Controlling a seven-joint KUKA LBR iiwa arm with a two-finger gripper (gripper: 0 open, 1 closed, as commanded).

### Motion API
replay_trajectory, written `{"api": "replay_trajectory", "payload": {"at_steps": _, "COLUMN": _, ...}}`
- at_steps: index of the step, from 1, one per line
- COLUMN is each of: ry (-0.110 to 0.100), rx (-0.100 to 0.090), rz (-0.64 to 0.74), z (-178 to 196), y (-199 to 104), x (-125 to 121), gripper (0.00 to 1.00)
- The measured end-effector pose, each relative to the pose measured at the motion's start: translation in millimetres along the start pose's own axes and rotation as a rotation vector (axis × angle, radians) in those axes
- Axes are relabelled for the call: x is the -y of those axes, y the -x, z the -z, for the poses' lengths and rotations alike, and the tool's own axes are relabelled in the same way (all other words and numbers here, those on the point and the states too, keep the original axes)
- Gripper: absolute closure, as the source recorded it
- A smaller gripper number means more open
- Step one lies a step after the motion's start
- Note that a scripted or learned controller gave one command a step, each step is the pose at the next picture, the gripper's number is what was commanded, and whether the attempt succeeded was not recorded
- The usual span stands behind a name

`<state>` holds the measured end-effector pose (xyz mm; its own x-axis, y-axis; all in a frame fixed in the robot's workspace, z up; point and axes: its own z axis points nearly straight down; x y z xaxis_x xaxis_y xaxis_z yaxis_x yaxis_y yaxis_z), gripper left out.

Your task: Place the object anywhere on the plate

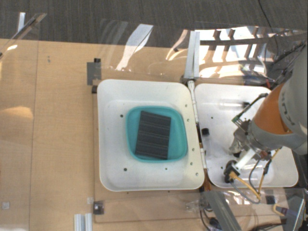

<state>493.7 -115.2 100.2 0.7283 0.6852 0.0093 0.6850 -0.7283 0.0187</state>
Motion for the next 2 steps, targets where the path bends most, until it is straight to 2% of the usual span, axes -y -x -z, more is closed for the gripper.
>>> {"api": "replay_trajectory", "payload": {"at_steps": 1, "ry": -0.014, "rx": 0.004, "rz": -0.077, "z": 84.6, "y": -111.4, "x": 15.8, "gripper": 1.0}}
{"api": "replay_trajectory", "payload": {"at_steps": 2, "ry": -0.015, "rx": 0.006, "rz": -0.077, "z": 84.2, "y": -110.4, "x": 15.3, "gripper": 0.0}}
